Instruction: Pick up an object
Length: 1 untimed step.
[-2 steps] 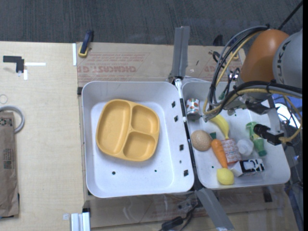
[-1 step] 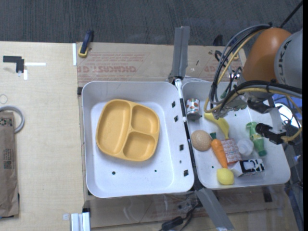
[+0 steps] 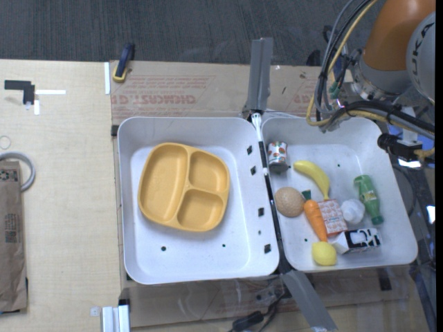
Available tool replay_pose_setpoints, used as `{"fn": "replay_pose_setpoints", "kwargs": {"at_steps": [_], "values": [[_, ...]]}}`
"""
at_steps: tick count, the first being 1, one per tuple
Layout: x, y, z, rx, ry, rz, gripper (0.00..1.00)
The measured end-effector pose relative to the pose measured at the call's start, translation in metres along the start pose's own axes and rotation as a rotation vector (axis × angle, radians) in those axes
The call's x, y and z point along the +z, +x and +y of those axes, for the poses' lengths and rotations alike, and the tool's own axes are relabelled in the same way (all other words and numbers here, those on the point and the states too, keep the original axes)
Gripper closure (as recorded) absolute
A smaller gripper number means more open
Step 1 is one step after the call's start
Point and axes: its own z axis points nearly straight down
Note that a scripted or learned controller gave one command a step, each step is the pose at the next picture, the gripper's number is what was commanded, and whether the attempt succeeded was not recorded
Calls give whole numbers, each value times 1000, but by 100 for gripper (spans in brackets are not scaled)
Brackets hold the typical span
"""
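The right bin [image 3: 387, 254] holds several objects: a small can [image 3: 277, 154], a banana [image 3: 313, 177], a brown egg-shaped item [image 3: 289, 202], a carrot [image 3: 315, 218], a red-and-white packet [image 3: 333, 215], a green bottle [image 3: 367, 198], a lemon [image 3: 324, 254] and a black-and-white carton [image 3: 360, 240]. The arm, with its orange band [image 3: 398, 19], stands raised at the top right. Its gripper [image 3: 340, 111] hangs among cables over the right bin's far edge, well above and behind the objects. Nothing is seen held in it.
A yellow divided plate [image 3: 183, 185] lies in the left bin [image 3: 138, 254]. A grey post [image 3: 259, 75] rises behind the rim shared by the bins. Looping cables [image 3: 325, 81] hang beside the wrist. A brown paper bag [image 3: 10, 227] lies on the bench at the far left.
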Motion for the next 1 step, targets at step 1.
{"fn": "replay_pose_setpoints", "kwargs": {"at_steps": [1], "values": [[-6,-53,-13,-130,0,0,100]]}}
